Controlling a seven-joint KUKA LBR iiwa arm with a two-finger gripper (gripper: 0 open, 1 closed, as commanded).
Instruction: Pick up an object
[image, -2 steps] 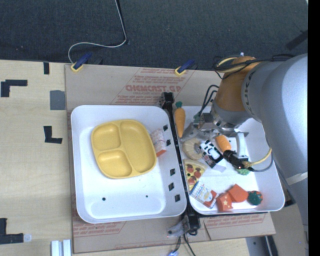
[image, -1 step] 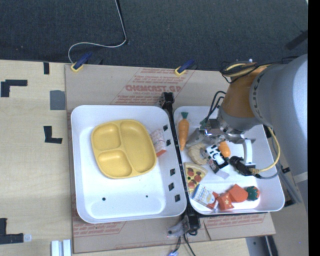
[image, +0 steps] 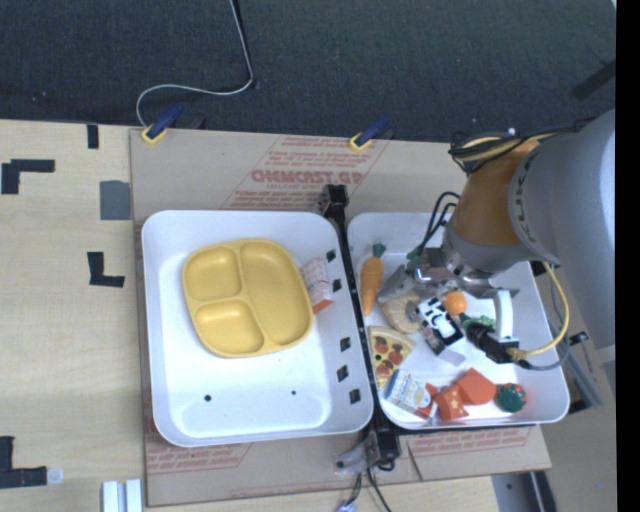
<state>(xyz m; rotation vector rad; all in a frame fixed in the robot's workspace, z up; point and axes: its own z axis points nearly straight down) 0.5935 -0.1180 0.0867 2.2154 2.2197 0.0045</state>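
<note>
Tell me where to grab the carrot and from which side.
Grip the carrot across its orange middle, coming straight down from above. It lies flat and lengthwise beside the bin's left wall, green top pointing away, so close the fingers across its narrow width.

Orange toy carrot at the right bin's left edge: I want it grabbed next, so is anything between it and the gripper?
Nothing visible blocks the orange toy carrot; the gripper sits right of it, over other toys.

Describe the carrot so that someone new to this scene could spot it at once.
Start at the right bin, the one the arm reaches into. Along its left wall, near the divider, lies the toy carrot: a slim orange cone with a green tip, pointing lengthwise. Its neighbours are flat printed cards or rounder pieces.
</note>
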